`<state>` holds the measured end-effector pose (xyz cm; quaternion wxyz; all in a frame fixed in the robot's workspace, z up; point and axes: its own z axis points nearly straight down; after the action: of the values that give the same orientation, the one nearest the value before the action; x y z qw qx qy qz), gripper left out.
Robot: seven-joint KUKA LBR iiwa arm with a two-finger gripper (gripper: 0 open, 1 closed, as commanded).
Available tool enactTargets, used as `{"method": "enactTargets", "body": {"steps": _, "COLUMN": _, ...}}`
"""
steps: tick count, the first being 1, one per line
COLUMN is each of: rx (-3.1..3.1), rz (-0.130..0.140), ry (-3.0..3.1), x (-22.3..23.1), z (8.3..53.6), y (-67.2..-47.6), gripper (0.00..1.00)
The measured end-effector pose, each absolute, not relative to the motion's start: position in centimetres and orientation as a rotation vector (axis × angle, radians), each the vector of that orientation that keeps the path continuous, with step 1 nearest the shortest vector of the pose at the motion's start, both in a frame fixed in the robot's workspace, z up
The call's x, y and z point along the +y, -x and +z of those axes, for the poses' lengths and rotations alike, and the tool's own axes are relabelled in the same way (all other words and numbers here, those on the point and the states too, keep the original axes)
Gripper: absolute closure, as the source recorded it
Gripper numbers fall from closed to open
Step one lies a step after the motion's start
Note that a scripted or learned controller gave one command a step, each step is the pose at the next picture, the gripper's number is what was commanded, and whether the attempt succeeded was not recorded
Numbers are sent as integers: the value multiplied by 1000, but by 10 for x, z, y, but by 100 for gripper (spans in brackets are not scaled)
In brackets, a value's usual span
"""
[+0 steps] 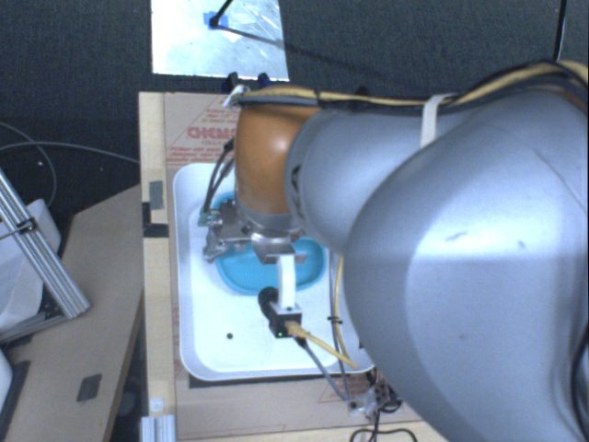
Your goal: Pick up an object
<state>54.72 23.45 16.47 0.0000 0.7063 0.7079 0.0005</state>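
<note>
One blue object (247, 270) in one white bin (198, 339), end effector (262, 247) state indiscernible.

Cardboard-topped bench (156, 274) under white bin (198, 339)

the grey arm (433, 247) covers the bench's right side and blocks passage there. in the white bin (189, 274), a blue dish (241, 273) sits under the wrist near the middle. bare floor lies open along the bin's left edge and front-left corner.
</note>
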Motion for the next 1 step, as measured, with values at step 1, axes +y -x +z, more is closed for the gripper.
{"method": "enactTargets", "body": {"steps": 1, "rx": 2227, "rz": 6, "ry": -2215, "x": 235, "z": 175, "y": -548, "gripper": 100}}
